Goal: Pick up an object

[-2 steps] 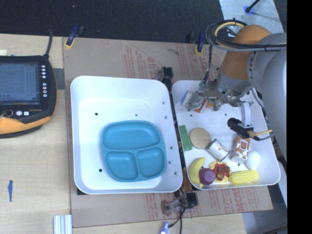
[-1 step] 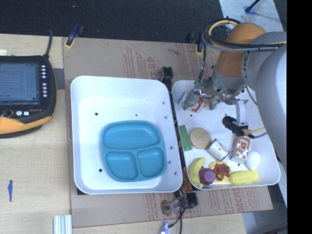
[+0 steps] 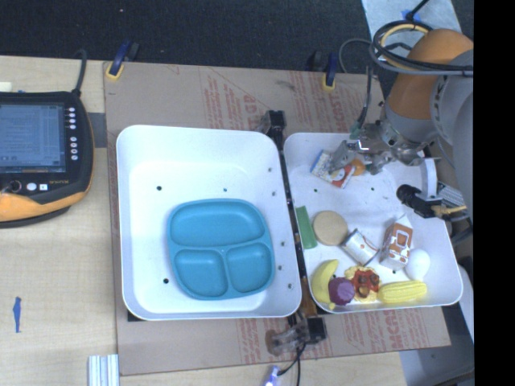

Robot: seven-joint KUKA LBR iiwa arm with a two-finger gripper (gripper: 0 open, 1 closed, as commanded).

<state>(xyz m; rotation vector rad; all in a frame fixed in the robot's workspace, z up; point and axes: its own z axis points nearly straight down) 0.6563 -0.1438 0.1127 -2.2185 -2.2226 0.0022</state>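
Arm low over the far end of the right bin, claw at a small wrapped packet.

The claw [image 3: 352, 153] sits just inside the far rim of the right bin [image 3: 451, 240]; whether it is spread or closed I cannot tell, though a small blue, white and red packet [image 3: 334, 167] lies right at its tip. Bare white floor lies just nearer the camera from it. Nearer still are a tan round disc [image 3: 329, 227], a green stick [image 3: 303, 227] against the dividing rim, a banana [image 3: 323, 281], corn cob [image 3: 402, 293] and white egg [image 3: 418, 262]. To its left, the left bin [image 3: 145, 159] holds a blue divided plate [image 3: 219, 248]. The arm enters from the right, orange band [image 3: 430, 55] raised. A tablet [image 3: 36, 155] rests on the table's far-left side.
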